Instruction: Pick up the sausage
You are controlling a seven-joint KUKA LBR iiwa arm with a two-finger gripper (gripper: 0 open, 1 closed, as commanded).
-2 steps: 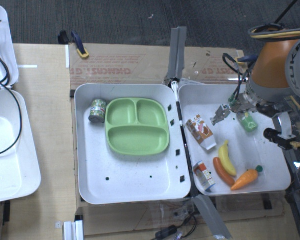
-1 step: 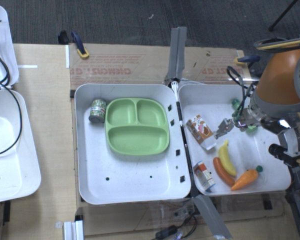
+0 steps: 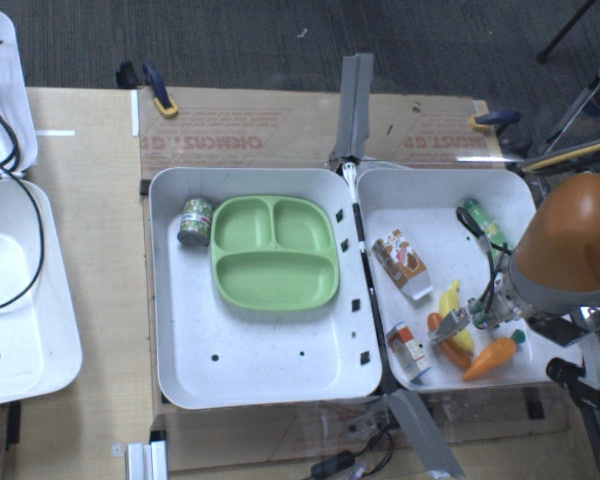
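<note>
The sausage [image 3: 448, 351] is a short red-orange piece lying in the right bin [image 3: 435, 193], near its front. It sits between a yellow banana [image 3: 451, 301] and an orange carrot [image 3: 491, 357]. My gripper [image 3: 453, 326] is low in that bin, right over the sausage's upper end and the banana's lower end, and it hides part of both. The arm with its orange band [image 3: 570, 233] reaches in from the right.
The right bin also holds a snack box [image 3: 400, 261], a green bottle [image 3: 483, 223] near the back and a small carton [image 3: 410, 353] at the front left. In the left bin [image 3: 180, 348] are a green divided plate [image 3: 275, 253] and a small can [image 3: 194, 221].
</note>
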